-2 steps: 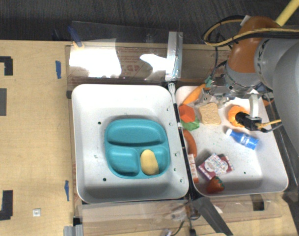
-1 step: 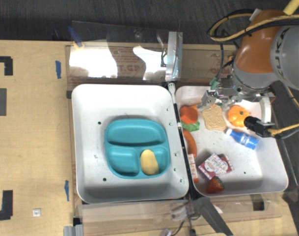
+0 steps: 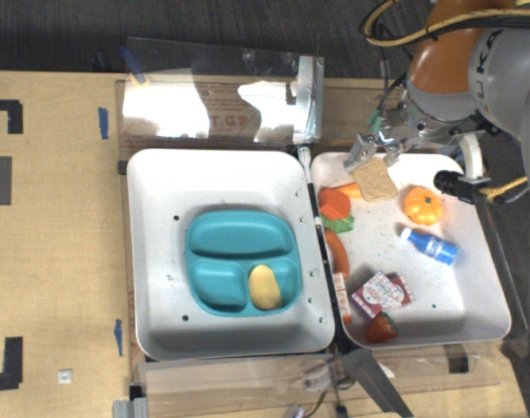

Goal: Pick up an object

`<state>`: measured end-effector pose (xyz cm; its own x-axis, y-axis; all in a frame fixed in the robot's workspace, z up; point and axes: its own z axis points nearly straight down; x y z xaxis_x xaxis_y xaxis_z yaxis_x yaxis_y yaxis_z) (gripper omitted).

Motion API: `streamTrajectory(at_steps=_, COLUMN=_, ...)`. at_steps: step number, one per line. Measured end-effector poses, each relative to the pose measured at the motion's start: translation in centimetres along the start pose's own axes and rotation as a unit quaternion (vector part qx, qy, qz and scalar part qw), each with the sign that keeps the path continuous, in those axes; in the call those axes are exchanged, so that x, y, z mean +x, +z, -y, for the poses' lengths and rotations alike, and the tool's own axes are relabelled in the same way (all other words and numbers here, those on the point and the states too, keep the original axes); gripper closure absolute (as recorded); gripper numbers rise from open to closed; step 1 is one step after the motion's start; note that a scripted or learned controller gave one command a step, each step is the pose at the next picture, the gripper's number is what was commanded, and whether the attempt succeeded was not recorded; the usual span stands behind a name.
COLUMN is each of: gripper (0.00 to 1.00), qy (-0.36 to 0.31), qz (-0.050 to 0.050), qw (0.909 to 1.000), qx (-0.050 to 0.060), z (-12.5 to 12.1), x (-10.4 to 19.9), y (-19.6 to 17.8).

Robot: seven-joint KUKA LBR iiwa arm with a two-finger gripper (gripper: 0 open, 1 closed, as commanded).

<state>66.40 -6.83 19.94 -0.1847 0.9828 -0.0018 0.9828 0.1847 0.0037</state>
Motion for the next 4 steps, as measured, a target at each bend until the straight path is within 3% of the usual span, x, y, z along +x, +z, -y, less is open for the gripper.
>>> streamTrajectory(at_steps=1, gripper=1.00, qy=0.008, qz=-0.001, qw=1.0000, qx=0.002, z=9.4, x=3.1, y=1.5)
streamTrajectory(at_steps=2, gripper=1.00, qy=0.065, qz=-0.001, qw=0.9979, qx=0.001, z=6.3, x=4.9, y=1.5)
streamTrajectory(at_steps=4, gripper=1.00, qy=0.097, qz=0.000, qw=0.9953, qx=0.000, z=6.9, x=4.6, y=-2.6)
